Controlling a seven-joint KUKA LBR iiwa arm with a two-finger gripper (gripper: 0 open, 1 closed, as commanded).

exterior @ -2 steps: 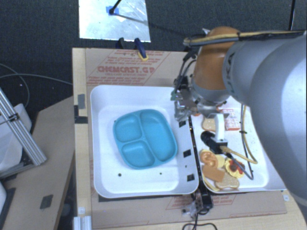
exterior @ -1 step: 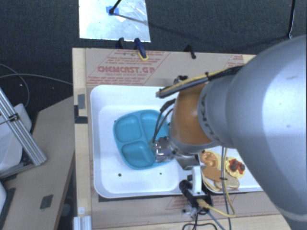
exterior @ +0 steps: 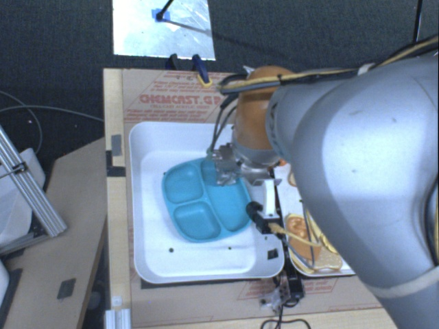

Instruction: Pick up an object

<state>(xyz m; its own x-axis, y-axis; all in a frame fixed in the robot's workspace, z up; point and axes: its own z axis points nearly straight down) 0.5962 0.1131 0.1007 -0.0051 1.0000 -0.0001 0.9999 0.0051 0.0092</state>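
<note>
A blue divided tray (exterior: 204, 201) is seen lying flat in the left white bin (exterior: 154, 252), occupying the bin's centre and reaching toward its 3 o'clock wall. The gripper (exterior: 226, 173) is positioned at the tray's 1 o'clock corner, low over the rim, below the arm's orange band (exterior: 252, 122). Whether anything is grasped cannot be told, since the wrist body hides the tips. The right white bin (exterior: 329, 269) is largely covered by the arm; some orange-brown items (exterior: 305, 235) are glimpsed at its 9 o'clock side. For the step in hand, a raised edge or a partition wall of the tray should be straddled, as a flat floor offers no purchase. The descent should be kept vertical, and the lift should be made slowly so that a slipping tray is detected early.
</note>
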